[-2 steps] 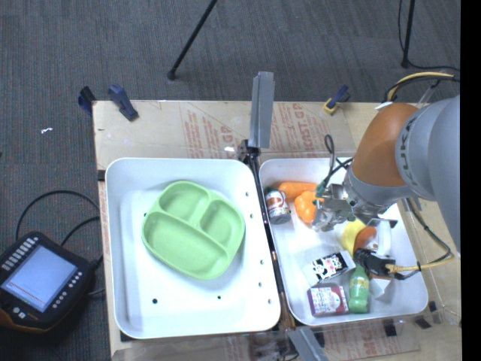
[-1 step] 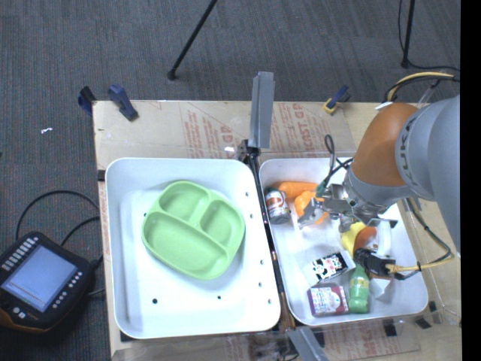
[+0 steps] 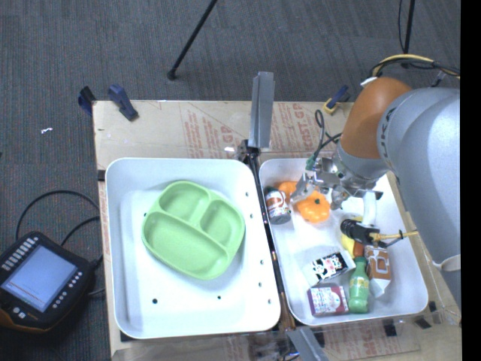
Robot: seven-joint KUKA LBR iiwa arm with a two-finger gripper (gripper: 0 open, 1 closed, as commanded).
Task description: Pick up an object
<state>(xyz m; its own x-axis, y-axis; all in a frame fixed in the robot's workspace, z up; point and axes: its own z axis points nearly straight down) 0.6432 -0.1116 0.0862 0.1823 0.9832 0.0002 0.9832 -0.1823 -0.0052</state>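
My gripper (image 3: 319,187) is low over the back of the right bin (image 3: 406,295), directly above an orange fruit (image 3: 316,211) and touching or nearly touching its top. Just to the left, a small red and silver can (image 3: 276,205) lies against the bin's left wall. A second orange piece (image 3: 288,189) sits behind the can. Nothing is visibly lifted off the bin floor.
Toward the front of the right bin lie a black-and-white carton (image 3: 331,265), a pink packet (image 3: 327,300), a green bottle (image 3: 360,289), a brown packet (image 3: 380,262) and a yellow thing (image 3: 347,243). The left bin (image 3: 124,292) holds a green divided plate (image 3: 194,229).
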